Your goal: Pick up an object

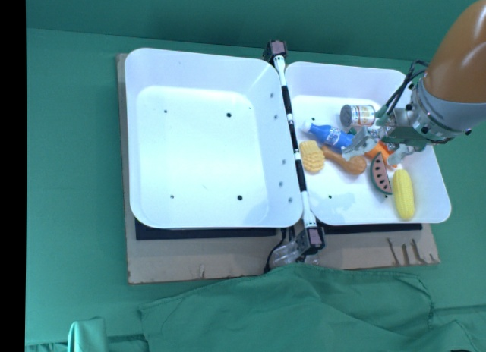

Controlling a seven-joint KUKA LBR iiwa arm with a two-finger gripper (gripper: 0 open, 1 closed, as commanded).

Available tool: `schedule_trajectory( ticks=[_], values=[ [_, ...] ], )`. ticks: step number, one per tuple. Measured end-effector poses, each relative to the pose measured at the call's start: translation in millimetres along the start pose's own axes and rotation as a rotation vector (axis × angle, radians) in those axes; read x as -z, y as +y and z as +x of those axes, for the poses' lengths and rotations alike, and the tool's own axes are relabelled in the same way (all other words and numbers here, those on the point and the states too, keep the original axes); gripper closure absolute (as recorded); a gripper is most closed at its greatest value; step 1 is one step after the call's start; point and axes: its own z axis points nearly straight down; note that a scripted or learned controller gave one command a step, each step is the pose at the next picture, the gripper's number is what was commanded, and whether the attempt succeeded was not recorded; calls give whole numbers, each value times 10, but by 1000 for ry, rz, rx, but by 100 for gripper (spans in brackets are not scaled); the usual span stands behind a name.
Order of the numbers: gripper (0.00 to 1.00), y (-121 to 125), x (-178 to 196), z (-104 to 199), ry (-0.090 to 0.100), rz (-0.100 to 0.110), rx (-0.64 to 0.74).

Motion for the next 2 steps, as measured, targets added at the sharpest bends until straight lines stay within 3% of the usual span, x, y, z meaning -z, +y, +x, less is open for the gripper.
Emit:
schedule_trajectory(
  ticks=[1, 2],
  values=[
    [0, 0, 0, 0, 0, 0, 0],
    [0, -21, -410, 14, 1, 5, -1]
  ],
)
